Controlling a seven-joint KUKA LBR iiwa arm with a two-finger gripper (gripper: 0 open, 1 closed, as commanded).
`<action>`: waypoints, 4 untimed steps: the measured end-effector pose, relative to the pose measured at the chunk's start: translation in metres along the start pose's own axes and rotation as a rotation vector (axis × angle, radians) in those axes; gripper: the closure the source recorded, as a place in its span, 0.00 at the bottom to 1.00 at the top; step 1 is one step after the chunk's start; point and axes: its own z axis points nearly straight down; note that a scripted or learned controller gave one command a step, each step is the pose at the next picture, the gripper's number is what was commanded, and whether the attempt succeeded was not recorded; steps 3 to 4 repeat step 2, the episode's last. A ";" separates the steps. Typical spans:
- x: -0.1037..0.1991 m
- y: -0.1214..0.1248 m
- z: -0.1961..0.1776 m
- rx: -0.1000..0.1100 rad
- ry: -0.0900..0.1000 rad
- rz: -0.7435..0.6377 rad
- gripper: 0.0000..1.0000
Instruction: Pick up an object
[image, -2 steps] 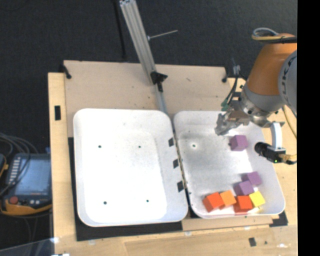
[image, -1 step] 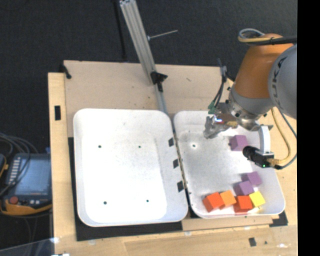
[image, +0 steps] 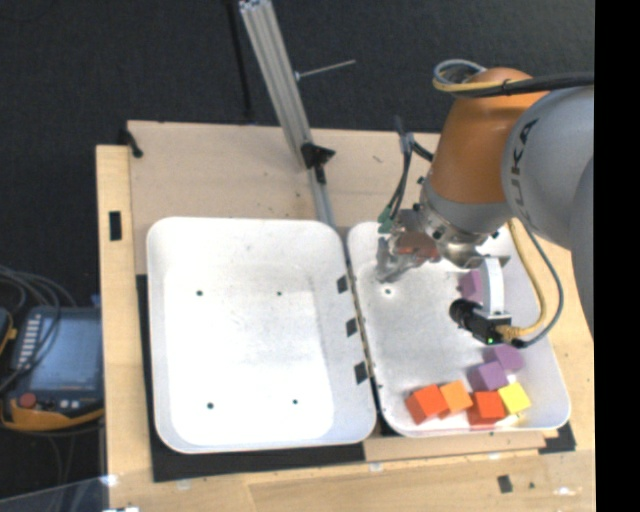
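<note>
Arm low over the far end of the right bin (image: 400, 330), blocks well away.
From above, the gripper (image: 397, 262) hangs over bare floor, fingers seemingly empty, whether open or closed I cannot tell; the blocks (image: 470, 395) cluster at the near corner, so closing here would likely catch nothing.

two white bins (image: 240, 240), about seven coloured blocks (image: 470, 395)

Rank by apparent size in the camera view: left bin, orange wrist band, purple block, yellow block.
1. left bin
2. orange wrist band, though it sits nearer the camera, which inflates it
3. purple block and yellow block: look about alike and partly overlap neighbours, so not ranked.
</note>
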 end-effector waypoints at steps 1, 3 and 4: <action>0.040 -0.012 0.003 0.001 -0.001 0.002 1.00; 0.090 -0.028 0.014 0.002 -0.001 0.001 1.00; 0.090 -0.028 0.014 0.002 -0.001 0.001 1.00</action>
